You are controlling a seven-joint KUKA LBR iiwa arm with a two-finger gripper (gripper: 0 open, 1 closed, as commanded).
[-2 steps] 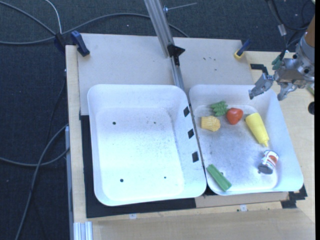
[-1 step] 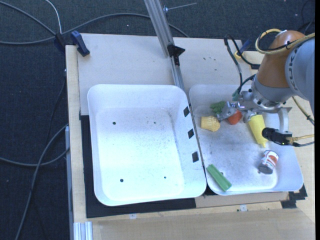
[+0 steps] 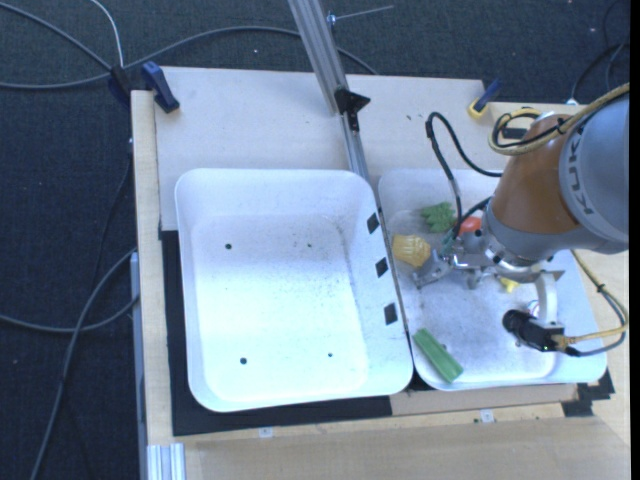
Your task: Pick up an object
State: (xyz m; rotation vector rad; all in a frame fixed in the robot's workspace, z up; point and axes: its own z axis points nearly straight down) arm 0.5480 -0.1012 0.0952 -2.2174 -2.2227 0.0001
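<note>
- Gripper [image 3: 432,271]: metal fingers low in the right bin, reaching leftward from the wrist toward the bin's left wall. Whether they stand apart or together cannot be told at this size; nothing is seen between them.
- Yellow object [image 3: 410,250]: small rounded piece, just beside the gripper's tip on its upper left and close to the wall. Likely the nearest candidate for the pick.
- Leafy green object [image 3: 437,215]: near the top of the right bin, just above the wrist and partly under the black cable.
- Green block [image 3: 438,355]: oblong, lying at a slant near the bin's lower left corner, well apart from the gripper.
- Handling note: judged from this pose, a good grasp needs the fingers centred over the yellow object before closing; the nearby wall leaves little room on that side, so a straight descent and a straight lift seem safest. A rounded piece may roll out of the pinch.
- Arm [image 3: 560,193]: grey body with orange band, entering from the right above the right bin.
- Right bin [image 3: 500,368]: shallow, white, speckled floor.
- Left bin [image 3: 270,288]: shallow, white, with dark specks.
- Bench [image 3: 250,118]: pale board bearing both bins; blue clamp [image 3: 160,86] at its upper left corner, slanted metal pole [image 3: 318,43] above.
- Floor [image 3: 60,218]: dark carpet with loose cables.
</note>
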